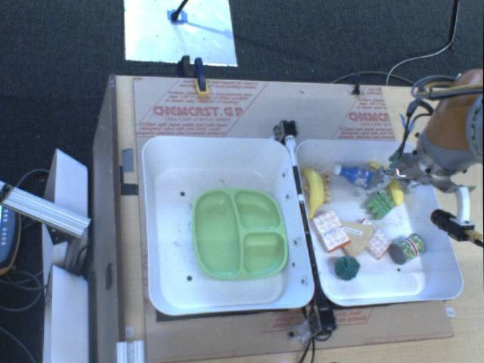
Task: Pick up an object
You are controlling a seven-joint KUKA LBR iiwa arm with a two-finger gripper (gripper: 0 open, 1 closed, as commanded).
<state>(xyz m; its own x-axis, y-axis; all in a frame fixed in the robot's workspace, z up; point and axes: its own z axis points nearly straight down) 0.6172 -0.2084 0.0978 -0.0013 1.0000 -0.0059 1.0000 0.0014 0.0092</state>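
Below, smooth curved banana (314,191), glossy divided tray (240,234).

My arm (454,123) enters from the right edge, grey, with its orange band above the wrist uppermost in view. The wrist angles down and to the left. Cables loop along the upper side of the wrist. The gripper (395,174) sits low at the arm's left end, pointing down-left. A dark fitting projects from the wrist's lower right.
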